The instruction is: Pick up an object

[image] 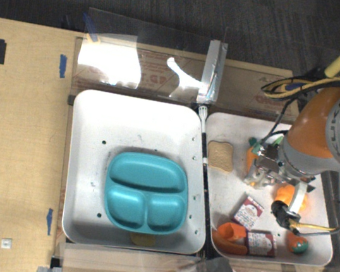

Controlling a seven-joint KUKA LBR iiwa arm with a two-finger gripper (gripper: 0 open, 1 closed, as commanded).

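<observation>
Orange cup (229,232) is lying below-left of my pincer (265,173), which is hovering; grip state I cannot tell.

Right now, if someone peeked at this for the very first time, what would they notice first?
Probably the big teal divided tray, sitting alone in the left bin. Next, the grey arm with its orange band, reaching in from the right over the right bin. Below it lies a jumble of small things: a tan sponge-like piece near the divider, a small pink-and-white packet, and an orange object near the front wall.
</observation>
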